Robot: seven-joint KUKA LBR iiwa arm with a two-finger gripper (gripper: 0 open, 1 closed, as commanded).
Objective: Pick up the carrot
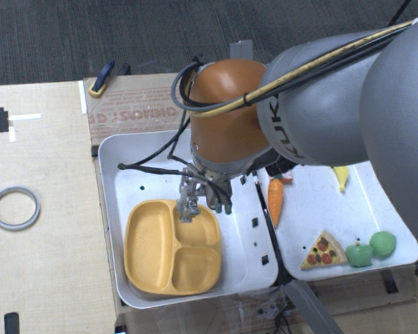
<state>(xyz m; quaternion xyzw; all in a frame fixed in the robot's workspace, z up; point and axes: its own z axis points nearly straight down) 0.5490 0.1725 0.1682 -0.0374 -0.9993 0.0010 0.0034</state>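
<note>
From above, the gripper [199,200] is hanging over the yellow divided plate [169,250] in the left bin [115,178]; whether its jaws are apart cannot be told. The carrot [275,197] is lying in the right bin [395,215], near the divider, with a pizza slice [323,251] nearby.

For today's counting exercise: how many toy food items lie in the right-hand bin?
5: a carrot by the bin's left wall, a yellow piece near the arm, a pizza slice, a green apple and a green ball in front. The arm may hide more.
</note>
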